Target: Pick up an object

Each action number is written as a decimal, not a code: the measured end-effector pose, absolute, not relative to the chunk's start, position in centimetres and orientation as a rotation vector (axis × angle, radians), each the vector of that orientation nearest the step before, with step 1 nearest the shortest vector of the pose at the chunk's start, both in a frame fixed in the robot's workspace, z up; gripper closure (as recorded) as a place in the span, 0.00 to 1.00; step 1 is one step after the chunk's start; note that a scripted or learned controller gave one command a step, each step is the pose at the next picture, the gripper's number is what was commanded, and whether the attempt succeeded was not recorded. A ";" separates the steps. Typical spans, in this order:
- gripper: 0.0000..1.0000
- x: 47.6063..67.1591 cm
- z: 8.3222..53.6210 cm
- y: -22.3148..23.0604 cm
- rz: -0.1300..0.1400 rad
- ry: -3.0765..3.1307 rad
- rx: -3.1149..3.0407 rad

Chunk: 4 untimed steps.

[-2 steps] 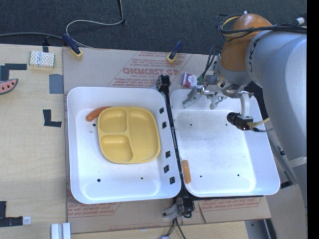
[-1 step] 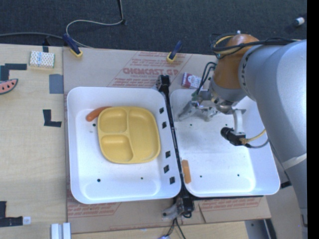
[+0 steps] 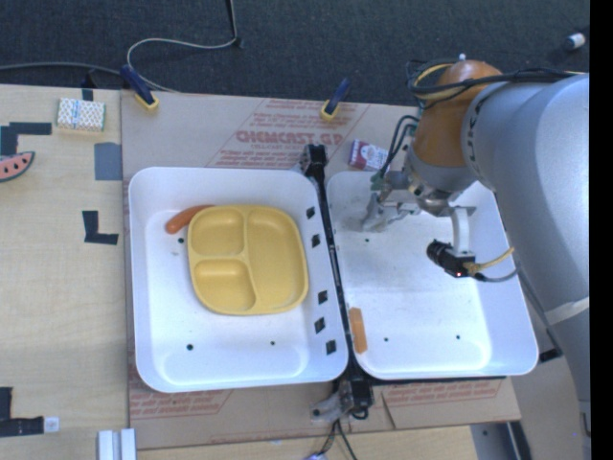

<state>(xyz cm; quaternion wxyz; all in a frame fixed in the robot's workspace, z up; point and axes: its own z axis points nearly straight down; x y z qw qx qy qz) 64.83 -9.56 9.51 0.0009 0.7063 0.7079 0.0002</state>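
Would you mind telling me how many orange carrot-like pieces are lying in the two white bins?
2. One orange piece lies in the left bin, at the upper-left edge of the yellow tray; the other lies in the right bin, against its left wall. The tray may hide more.

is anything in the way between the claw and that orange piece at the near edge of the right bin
Nothing visible. The claw hangs over the far left part of the right bin; the orange piece lies by the divider, with bare white floor between them.

A yellow tray (image 3: 249, 259) and orange carrot (image 3: 182, 218) lie in the left bin (image 3: 230, 362). The pincer (image 3: 381, 211) hangs over the right bin (image 3: 450, 348).
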 end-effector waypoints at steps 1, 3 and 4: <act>0.00 64.8 9.5 -9.6 0.001 2.222 2.218; 0.00 64.8 10.4 -9.5 0.000 2.225 2.219; 0.00 66.9 8.5 -9.6 0.002 2.225 2.219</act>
